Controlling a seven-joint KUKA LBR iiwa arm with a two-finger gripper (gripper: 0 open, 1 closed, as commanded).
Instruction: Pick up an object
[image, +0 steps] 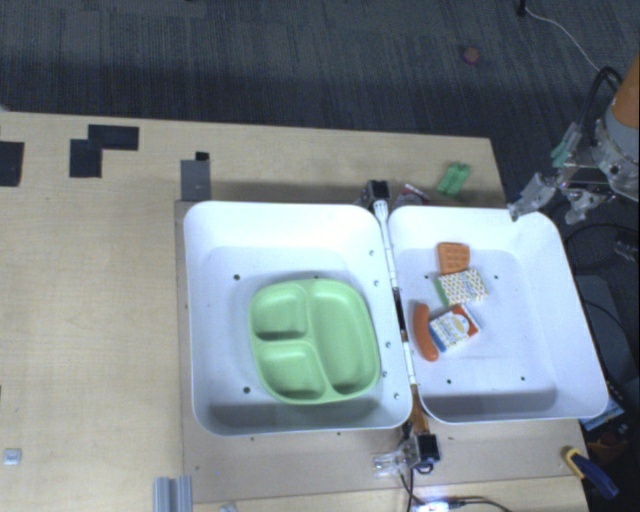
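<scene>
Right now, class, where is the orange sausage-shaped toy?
In the camera view the orange sausage-shaped toy lies in the right bin, near its left wall, just left of the small blue-and-white box and below the patterned packet.

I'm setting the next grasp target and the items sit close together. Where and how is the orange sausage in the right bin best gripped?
Probably at the lower end of the orange sausage, from straight above, fingers closing across its narrow width. It lies flat and elongated, and the small box crowds its right side higher up, while the lower end looks freer.
</scene>
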